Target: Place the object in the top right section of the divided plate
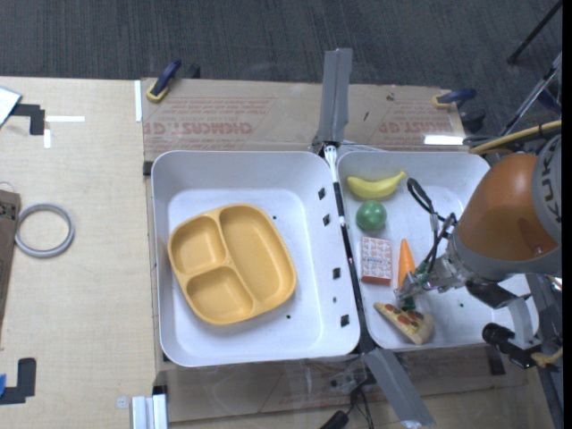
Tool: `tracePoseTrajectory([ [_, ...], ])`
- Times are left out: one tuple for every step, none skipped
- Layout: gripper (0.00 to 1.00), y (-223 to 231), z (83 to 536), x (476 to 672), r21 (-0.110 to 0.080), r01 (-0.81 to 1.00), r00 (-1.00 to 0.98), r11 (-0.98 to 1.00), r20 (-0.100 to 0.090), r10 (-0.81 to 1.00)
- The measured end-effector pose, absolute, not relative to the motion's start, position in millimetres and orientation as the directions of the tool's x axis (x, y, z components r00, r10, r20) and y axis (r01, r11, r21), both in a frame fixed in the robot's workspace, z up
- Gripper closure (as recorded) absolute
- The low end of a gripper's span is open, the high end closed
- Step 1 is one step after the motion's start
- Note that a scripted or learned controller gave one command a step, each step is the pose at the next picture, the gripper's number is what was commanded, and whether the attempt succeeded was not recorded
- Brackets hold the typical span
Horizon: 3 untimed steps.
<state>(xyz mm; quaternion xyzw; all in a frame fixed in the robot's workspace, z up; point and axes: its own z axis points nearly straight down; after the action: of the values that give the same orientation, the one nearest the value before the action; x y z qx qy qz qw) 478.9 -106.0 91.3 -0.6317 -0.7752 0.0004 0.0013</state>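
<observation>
A yellow divided plate (232, 262) with three sections lies in the left bin (179, 181). The right bin (465, 164) holds a yellow banana (375, 184), a green ball (371, 214), a small pink-and-white box (376, 260), an orange carrot (407, 259) and a pizza slice (407, 322). My gripper (412, 286) hangs low over the right bin, just below the carrot's lower end and above the pizza slice. Its fingertips are too small and cluttered to read, and whether they touch either item is unclear.
The grey arm with its orange band (509, 208) covers the right part of the right bin. A divider wall (344, 248) separates the two bins. A tape roll (42, 229) lies on the bench at far left. Blue clamps (165, 79) sit at the cardboard's back edge.
</observation>
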Motion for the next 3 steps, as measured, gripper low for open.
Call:
tracePoseTrajectory([
  [1.00,-102.0,91.5,477.8,0.000,0.868,-0.497,0.497,0.000,0.868],
  [1.00,-107.6,93.1,478.6,0.001,0.725,-0.689,0.689,-0.006,0.725],
  [1.00,-109.7,97.6,482.0,-0.006,0.477,-0.879,0.879,-0.027,0.477],
])
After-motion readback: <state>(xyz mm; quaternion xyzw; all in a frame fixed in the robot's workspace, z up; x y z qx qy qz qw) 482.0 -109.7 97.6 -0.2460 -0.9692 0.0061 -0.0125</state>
